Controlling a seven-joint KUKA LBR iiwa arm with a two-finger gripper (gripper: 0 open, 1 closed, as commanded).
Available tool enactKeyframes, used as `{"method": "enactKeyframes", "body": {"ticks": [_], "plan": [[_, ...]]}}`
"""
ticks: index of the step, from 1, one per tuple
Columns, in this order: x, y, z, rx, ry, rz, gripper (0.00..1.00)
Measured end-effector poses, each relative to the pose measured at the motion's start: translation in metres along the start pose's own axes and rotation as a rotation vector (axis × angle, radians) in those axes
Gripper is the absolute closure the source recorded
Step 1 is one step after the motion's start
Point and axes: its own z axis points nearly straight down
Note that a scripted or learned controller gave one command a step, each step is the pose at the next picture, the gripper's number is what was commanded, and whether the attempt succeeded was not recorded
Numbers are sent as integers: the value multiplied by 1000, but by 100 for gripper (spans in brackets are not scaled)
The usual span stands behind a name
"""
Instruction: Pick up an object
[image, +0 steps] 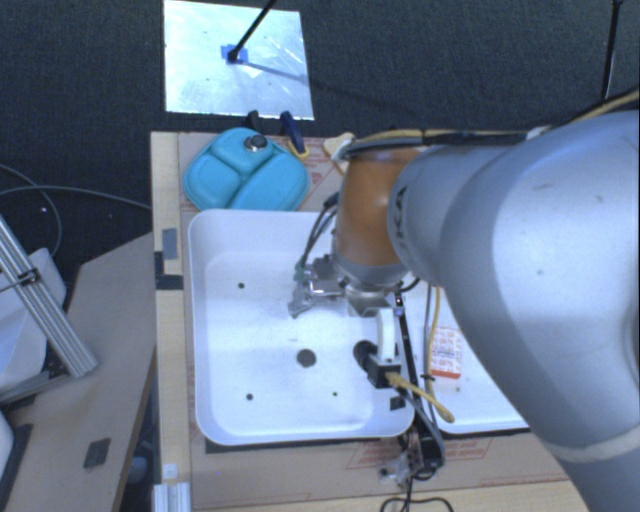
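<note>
My gripper (303, 298) hangs low over the middle of the left white bin (215, 330), below the orange wrist band. On the bin floor just in front of it lies a small dark round thing (306, 357), a short gap away from the gripper. Nothing shows in the gripper's grasp. In the right bin (490, 405) a white packet with red print (447, 350) lies near the left wall, mostly covered by my arm.
A turquoise plastic container (245, 172) and a blue-handled tool (292, 130) sit behind the left bin. A shiny sheet (235, 55) lies further back. A few small dark dots mark the left bin's floor. My arm covers most of the right bin.
</note>
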Motion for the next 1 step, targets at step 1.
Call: {"method": "enactKeyframes", "body": {"ticks": [1], "plan": [[77, 36, 11, -16, 5, -8, 0]]}}
